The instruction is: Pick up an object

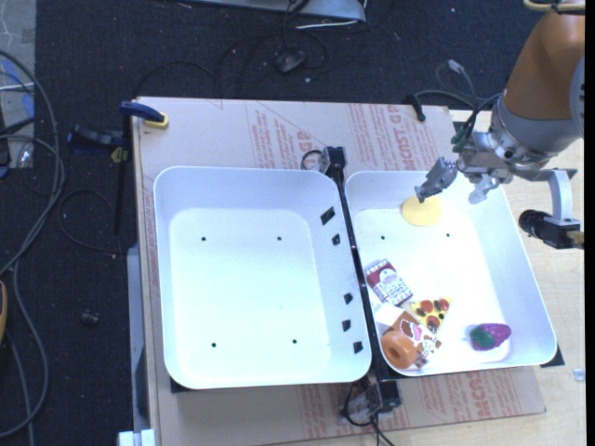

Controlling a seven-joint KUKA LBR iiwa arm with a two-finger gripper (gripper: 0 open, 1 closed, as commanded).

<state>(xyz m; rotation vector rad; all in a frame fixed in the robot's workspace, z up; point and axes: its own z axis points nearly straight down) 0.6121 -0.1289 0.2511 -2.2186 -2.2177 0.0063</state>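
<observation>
The arm comes in from the right, orange band bright above the wrist, and the gripper (459, 182) hangs spread wide over the far end of the right bin (530, 291), its two fingers clearly apart with nothing between them. Just beside the left finger, on the bin floor, sits a pale yellow object (422, 212), rounded, maybe a lemon or a soft toy, hard to say which. Nothing is lifted yet: by my reading the task is at the approach, the grasp and the lift both to come. Down at the near end of that bin waits the rest of the pile: a small red and white carton (388, 282), an orange ring-like piece (401, 347) touching a printed packet (428, 314), and a purple and green item (488, 335) a little apart near the corner. The left bin (181, 277) sits alongside, white walls and dark floor dots. Hard to judge from this slant: how high the fingers are above the yellow object, and the upper arm runs out of the frame at the top right.
</observation>
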